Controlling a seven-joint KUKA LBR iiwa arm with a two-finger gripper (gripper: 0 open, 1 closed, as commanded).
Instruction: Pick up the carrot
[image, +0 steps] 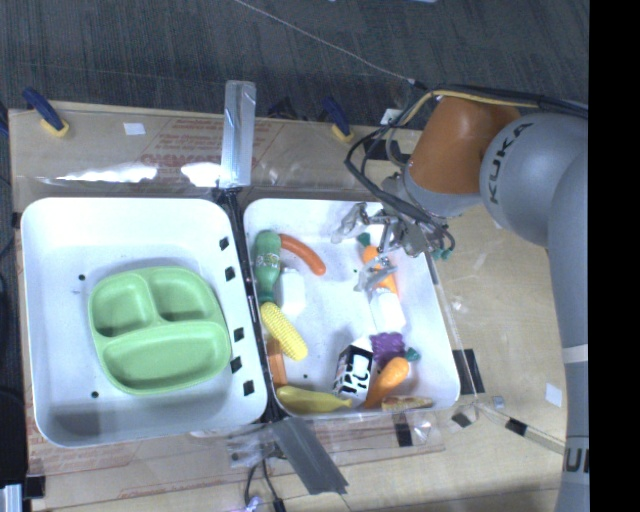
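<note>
A green tray (158, 330) is sitting in the left bin (40, 240); the carrot (391, 375) is lying near the right bin's (440, 310) front corner; the gripper (385, 245) is hovering well behind it, grip unreadable; approach seems underway, needing forward travel, then descent.

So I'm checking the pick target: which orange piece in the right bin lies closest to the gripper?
The small carrot at the bin's upper right, just under the gripper. The orange sausage lies further left, and the other orange piece sits by the near wall beside the purple toy.
</note>
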